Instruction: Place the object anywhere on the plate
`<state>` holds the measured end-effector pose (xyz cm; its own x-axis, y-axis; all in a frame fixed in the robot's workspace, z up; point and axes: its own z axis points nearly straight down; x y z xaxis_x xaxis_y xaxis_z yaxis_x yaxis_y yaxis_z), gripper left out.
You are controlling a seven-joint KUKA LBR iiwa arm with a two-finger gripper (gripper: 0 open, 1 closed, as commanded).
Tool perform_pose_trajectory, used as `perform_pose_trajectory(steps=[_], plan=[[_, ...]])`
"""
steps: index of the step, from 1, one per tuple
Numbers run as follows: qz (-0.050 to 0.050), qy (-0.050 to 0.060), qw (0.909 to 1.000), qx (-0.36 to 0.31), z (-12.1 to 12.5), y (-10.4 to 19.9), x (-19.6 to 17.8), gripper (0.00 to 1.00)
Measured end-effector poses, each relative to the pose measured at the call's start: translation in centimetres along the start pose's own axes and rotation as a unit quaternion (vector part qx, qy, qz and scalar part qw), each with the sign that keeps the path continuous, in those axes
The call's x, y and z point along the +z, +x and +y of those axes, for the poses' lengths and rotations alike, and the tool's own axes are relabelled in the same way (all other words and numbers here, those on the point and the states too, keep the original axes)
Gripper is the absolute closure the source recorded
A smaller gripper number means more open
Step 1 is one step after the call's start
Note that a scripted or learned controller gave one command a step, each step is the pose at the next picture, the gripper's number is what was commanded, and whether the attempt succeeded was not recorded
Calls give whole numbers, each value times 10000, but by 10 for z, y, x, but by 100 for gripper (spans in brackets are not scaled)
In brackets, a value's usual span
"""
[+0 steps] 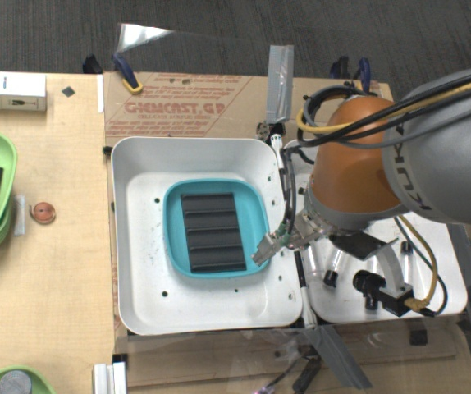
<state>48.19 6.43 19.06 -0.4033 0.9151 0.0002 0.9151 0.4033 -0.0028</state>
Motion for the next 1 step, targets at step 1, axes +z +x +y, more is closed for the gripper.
perform_pose_trajectory(steps=[1], plan=[[-4, 3, 10000, 7, 33, 59, 4, 0]])
